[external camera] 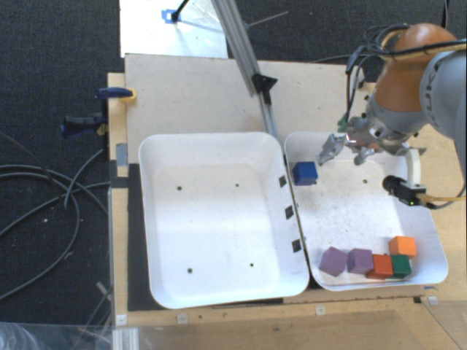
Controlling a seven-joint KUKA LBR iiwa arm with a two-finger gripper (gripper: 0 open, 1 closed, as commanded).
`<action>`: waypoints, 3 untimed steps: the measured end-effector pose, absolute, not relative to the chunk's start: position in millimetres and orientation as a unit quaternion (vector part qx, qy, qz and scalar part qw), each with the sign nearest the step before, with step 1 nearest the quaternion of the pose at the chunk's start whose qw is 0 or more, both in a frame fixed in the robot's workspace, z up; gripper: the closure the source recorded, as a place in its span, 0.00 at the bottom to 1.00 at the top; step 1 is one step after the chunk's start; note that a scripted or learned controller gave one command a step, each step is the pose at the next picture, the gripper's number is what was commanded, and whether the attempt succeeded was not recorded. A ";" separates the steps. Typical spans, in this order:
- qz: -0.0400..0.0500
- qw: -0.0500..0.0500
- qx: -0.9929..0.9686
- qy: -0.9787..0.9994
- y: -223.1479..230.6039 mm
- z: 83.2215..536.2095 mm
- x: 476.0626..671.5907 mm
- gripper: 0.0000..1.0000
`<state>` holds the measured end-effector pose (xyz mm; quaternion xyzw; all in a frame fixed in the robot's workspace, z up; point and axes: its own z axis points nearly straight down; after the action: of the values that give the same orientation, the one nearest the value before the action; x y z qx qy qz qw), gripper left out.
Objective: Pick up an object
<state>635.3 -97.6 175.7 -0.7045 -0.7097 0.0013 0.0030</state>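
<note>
We see gripper point(344, 150) over right bin point(438, 250), fingers spread, grasping nothing. Blue cube point(305, 173) lies just beside it, near bin's left wall. We judge: pick not started; descent, closing, lift remain.

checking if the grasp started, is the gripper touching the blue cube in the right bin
Apart. The camera view shows white bin floor between the gripper and the blue cube, which sits alone to the left of it.

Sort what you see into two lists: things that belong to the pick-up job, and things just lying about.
Job: gripper; blue cube; purple cubes; orange cubes; green cube; right bin.

Lying about: blue clamp; loose cables; left bin.
</note>
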 end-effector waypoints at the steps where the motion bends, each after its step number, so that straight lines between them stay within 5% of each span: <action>1: -0.002 -0.002 -0.705 -0.709 -100.3 192.2 638.3 1.00; 2: -0.004 -0.002 -0.703 -0.711 -45.4 209.8 687.0 1.00; 3: -0.001 -0.001 -0.705 -0.709 -49.8 208.2 684.8 0.00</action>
<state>684.8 -49.8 208.2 -0.7049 -0.7093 -0.0007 -0.0014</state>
